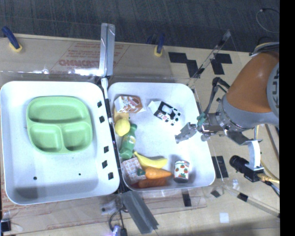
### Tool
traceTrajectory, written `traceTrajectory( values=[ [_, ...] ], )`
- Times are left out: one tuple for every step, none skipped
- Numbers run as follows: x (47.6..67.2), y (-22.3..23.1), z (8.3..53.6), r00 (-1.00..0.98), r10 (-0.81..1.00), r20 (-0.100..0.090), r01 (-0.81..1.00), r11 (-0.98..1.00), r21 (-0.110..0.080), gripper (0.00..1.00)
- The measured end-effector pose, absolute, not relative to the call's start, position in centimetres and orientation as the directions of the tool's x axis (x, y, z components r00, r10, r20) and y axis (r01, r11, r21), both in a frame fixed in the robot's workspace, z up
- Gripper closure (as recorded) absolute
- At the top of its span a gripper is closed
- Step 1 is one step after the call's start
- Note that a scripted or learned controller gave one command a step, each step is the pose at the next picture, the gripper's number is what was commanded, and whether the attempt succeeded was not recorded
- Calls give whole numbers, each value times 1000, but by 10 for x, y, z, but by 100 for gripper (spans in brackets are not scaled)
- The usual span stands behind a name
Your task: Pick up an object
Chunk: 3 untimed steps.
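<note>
We see our tool [187, 132] over the right bin's [152, 90] right side, gripping nothing; we cannot tell how wide it stands. Just left of it lies bare floor; the small printed cup [181, 170] sits below it, the black-and-white packet [166, 113] up-left. We judge the cup easiest: centre above it, descend straight, clear of the carrot [155, 175]

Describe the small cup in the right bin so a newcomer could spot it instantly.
Start at the right bin, then go to its near right corner. The small cup stands there, just right of the carrot and banana. It is the sole white cylinder there, printed with red and green.
</note>
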State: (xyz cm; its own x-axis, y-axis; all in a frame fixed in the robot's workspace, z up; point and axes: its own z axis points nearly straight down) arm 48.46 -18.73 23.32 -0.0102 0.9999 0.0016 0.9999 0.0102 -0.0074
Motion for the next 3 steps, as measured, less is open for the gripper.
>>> traceTrajectory(
  values=[
    [476, -200, 107, 35, 999, 3, 999, -35, -8, 0],
    [477, -201, 114, 28, 1000, 3, 1000, -28, -12, 100],
    [477, -201, 114, 28, 1000, 3, 1000, -28, -12, 0]
  ],
)
